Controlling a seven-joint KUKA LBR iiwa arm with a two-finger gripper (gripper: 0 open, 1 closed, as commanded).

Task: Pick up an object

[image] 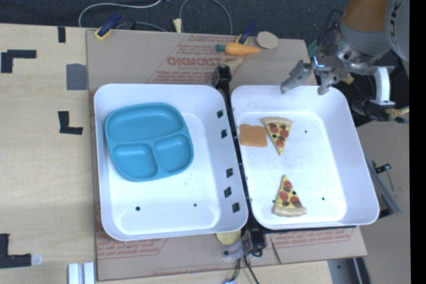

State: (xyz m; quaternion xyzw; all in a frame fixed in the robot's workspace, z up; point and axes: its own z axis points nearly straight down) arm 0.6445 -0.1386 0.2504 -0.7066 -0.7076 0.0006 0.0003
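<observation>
Camera view, from above the bench: the grey two-finger claw (308, 81) hangs over the far rim of the right-hand shallow white bin (359, 163), its fingers spread apart with nothing between them. Nearer the camera than the claw, and a little to the view's left, a triangular toy pizza slice with red toppings (277, 134) lies on the bin floor, touching a flat orange-brown toast-like piece (252, 136) on its left. A second pizza slice (288, 197) lies farther still from the claw, near the bin's front. Well off to the claw's left in the view, the other white bin (204, 209) holds a blue sectioned plastic plate (148, 141).
</observation>
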